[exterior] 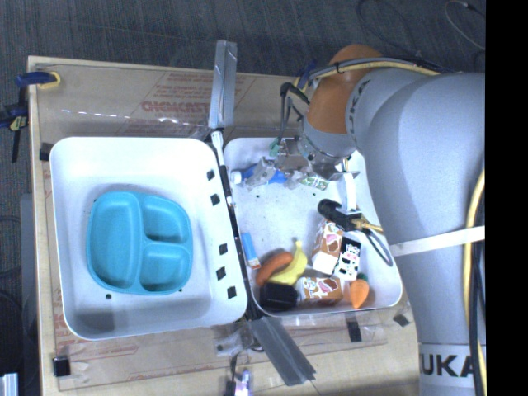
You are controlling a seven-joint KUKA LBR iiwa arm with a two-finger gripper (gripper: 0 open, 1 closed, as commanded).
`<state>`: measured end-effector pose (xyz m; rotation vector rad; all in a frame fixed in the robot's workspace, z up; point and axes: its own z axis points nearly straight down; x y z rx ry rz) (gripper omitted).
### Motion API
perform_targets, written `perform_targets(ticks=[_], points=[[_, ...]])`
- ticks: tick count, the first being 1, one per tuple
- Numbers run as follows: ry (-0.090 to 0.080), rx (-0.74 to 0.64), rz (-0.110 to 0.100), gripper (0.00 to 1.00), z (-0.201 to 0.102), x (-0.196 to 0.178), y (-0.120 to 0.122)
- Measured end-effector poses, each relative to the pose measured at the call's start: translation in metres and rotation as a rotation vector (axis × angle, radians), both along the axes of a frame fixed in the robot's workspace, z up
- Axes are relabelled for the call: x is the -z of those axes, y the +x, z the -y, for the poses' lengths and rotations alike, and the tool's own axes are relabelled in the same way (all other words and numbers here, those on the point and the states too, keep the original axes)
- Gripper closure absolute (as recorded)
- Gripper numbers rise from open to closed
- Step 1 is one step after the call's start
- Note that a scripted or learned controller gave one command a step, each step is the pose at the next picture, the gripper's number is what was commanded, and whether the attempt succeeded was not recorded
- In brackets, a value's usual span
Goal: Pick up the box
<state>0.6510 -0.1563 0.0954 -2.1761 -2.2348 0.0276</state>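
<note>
Left bin holds one blue divided tray, well apart from everything else; right bin is cluttered along its near edge: banana lying against an orange toy vegetable, black block in the near-left corner, toy carrot near-right, flat printed pack between those two; slim blue pen-like item along the left wall; small bits, including a green-and-white wrapper, at the far end; arm comes in from the right, orange band above the far wall, wrist tipped down, gripper low over the far end among those bits; can't tell if it's clenched or released, nothing visibly in it; box is brown-and-white printed, tilted, on the right side of the right bin, touching a cow-print carton, just beyond the flat pack, banana just to its left; well apart from the gripper.
</note>
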Motion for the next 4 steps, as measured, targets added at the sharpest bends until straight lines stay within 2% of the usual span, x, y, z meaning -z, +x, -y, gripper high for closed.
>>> perform_targets(ticks=[1, 2, 3, 4], points=[[0.001, -0.177, 0.025, 0.0, 0.023, 0.004, -0.02], [-0.001, -0.122, 0.026, 0.0, 0.028, 0.003, 0.006], [-0.003, 0.018, 0.023, 0.0, 0.013, 0.004, -0.027], [-0.003, 0.166, 0.002, 0.0, 0.02, 0.008, 0.0]])
